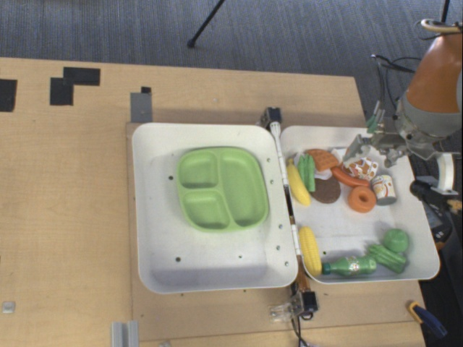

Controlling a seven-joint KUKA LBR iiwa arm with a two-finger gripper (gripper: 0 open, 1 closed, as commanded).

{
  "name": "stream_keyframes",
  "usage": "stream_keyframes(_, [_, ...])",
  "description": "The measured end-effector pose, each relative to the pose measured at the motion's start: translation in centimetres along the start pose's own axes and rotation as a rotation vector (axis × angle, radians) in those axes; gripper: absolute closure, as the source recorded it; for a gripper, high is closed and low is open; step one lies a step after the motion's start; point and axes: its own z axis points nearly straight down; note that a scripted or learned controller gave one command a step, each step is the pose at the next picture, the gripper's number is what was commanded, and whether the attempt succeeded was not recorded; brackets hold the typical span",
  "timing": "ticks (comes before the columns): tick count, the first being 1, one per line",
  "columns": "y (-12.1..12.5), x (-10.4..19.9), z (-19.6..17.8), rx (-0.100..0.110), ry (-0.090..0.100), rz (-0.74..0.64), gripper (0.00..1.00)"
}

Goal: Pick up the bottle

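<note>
Camera view, looking down: the green plastic bottle with a white label [350,267] lies on its side along the front wall of the right white bin [416,226], at about six o'clock in that bin. A yellow toy corn cob [309,251] touches its cap end and a green leafy toy vegetable [390,249] crowds its base. The arm's gripper [377,147] hangs over the bin's far side, near one o'clock, above a pile of toy food; whether it is spread or clenched cannot be told. Risks, as I judge them: the bottle could roll from a pinch, or the wall and neighbours could block a finger.
</note>
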Motion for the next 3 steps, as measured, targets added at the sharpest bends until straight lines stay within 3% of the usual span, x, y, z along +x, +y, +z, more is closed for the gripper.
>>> stream_keyframes(1, [-3.7,6.5,-9.5,-0.002,0.001,0.197,0.00])
stream_keyframes(2, [-3.6,6.5,-10.5,-0.003,0.000,0.190,1.00])
stream_keyframes(3, [-6.3,5.4,-26.1,-0.006,-0.001,0.063,1.00])
